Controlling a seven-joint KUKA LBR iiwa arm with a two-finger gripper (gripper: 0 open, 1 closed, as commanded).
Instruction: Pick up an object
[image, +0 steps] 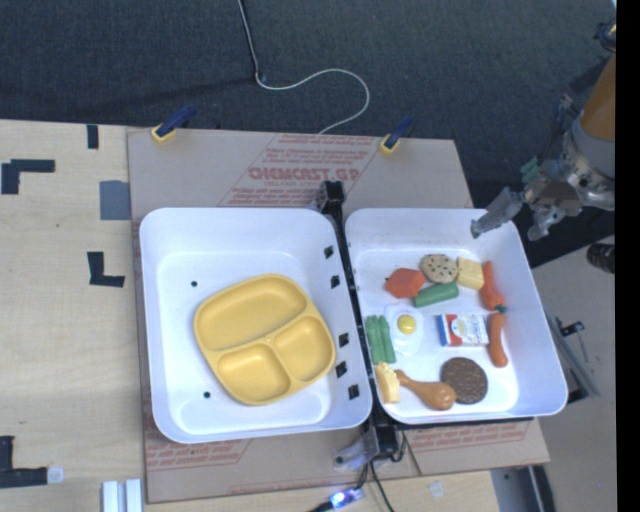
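End effector (512, 208) hovers over the far-right corner of the right bin (535, 330), fingers spread, holding nothing. Approach step, no pick yet. Nearest targets: cookie (437, 267), cheese block (470, 272), sausage (489, 285), all in the bin's far half, near but apart from the end effector. Next move calls for shifting inward over one item, then descending. Left bin (165, 300) carries a yellow tray (263, 338).

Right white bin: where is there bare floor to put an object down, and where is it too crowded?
In the right white bin, bare floor lies along the far edge, between the rim and the round speckled cookie, and left of the red toy piece. The near half is crowded: fried egg, chicken drumstick, brown patty. The left bin is bare around the yellow divided plate.
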